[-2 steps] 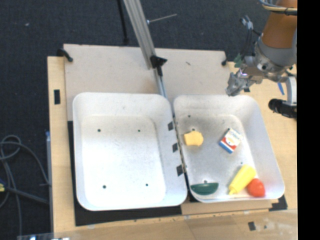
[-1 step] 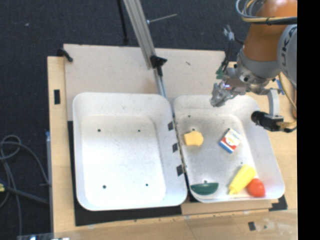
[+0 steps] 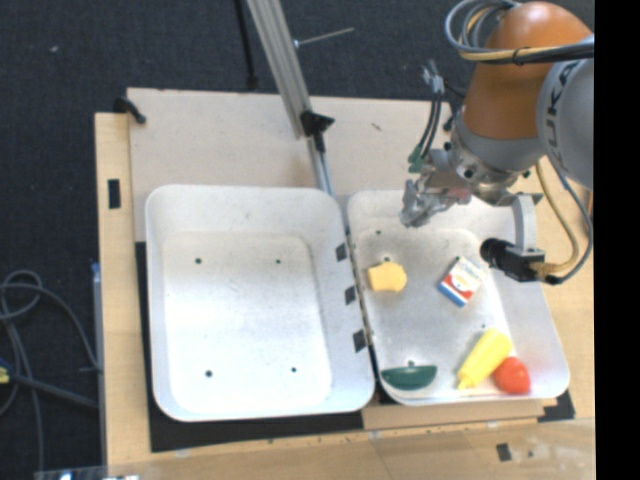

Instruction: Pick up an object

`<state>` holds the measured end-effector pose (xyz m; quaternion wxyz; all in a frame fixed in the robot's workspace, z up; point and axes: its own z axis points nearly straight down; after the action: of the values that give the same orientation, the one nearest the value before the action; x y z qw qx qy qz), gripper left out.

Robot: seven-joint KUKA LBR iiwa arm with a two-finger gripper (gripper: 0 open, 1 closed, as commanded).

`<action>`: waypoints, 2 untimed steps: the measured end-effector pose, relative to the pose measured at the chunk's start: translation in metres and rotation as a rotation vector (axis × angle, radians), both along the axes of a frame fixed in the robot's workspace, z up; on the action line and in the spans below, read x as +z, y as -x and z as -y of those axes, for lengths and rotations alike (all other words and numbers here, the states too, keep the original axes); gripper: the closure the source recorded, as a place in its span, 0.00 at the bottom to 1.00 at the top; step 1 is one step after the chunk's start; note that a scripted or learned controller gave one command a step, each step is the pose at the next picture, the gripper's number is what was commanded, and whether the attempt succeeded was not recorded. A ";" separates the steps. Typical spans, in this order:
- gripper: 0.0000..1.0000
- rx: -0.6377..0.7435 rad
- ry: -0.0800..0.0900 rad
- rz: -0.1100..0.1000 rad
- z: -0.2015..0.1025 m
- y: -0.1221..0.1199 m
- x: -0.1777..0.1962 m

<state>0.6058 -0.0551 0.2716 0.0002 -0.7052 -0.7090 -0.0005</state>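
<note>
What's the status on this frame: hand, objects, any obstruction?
Hand over right white bin's far edge, nothing seen held. Nearest object: pale yellow block, just below it. Small red-white-blue box apart. No obstruction around the block.

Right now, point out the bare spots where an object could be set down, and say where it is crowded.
The left bin has a bare floor from wall to wall. In the right bin, free floor lies between the yellow block and the green piece. Its near right corner is crowded: yellow bottle against red ball. The gripper hangs over its far end.
</note>
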 end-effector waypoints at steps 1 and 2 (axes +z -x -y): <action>1.00 0.000 0.001 -0.002 -0.048 0.022 -0.016; 1.00 0.000 0.001 -0.002 -0.094 0.051 -0.028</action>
<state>0.5544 0.0387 0.2432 0.0007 -0.7052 -0.7090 0.0005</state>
